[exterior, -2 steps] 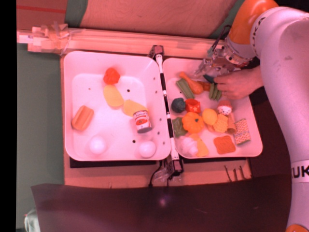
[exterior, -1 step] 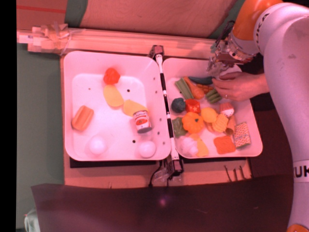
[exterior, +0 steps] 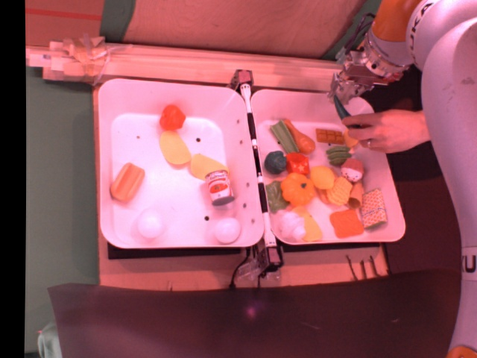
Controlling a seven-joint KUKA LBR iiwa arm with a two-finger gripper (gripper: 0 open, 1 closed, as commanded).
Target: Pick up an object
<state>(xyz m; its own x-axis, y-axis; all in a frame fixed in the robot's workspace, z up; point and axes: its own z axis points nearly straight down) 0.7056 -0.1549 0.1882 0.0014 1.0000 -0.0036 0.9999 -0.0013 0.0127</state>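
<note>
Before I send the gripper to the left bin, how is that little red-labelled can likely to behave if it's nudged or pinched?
The small can looks rigid, so a pinch should not crush it. It seems to lie tilted on its side on the left bin floor, so a nudge would probably roll it. Its smooth round wall may slip between fingers unless gripped across the middle.

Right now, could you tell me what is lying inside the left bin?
The left bin holds a red pepper, two yellow pieces, a small can, an orange piece and two white balls. Nothing there is covered.
</note>
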